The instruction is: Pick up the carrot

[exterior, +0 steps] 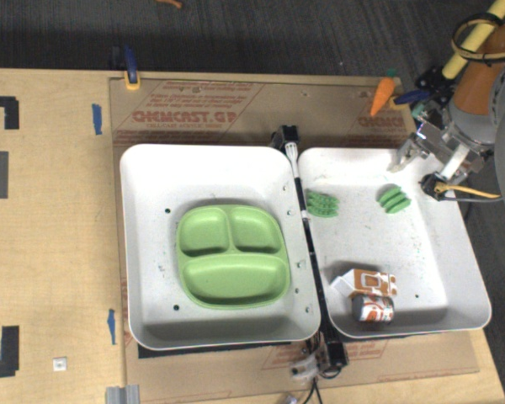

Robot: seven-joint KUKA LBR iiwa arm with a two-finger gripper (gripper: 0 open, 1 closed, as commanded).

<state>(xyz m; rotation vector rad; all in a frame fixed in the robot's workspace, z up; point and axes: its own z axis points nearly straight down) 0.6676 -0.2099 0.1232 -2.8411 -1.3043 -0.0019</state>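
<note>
One carrot lies outside the bins on the tabletop, just beyond our hand; finger state unreadable.

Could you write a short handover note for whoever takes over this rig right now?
Tool: at the far right corner of the right bin, nothing seen between its fingers.
Carrot: on the brown board beyond the right bin, outside both bins, near a blue clamp.
Right bin also has two green pieces and a small carton; left bin holds a green divided tray.
Done: nothing yet. Left: reach the carrot, grip it, lift it.
</note>
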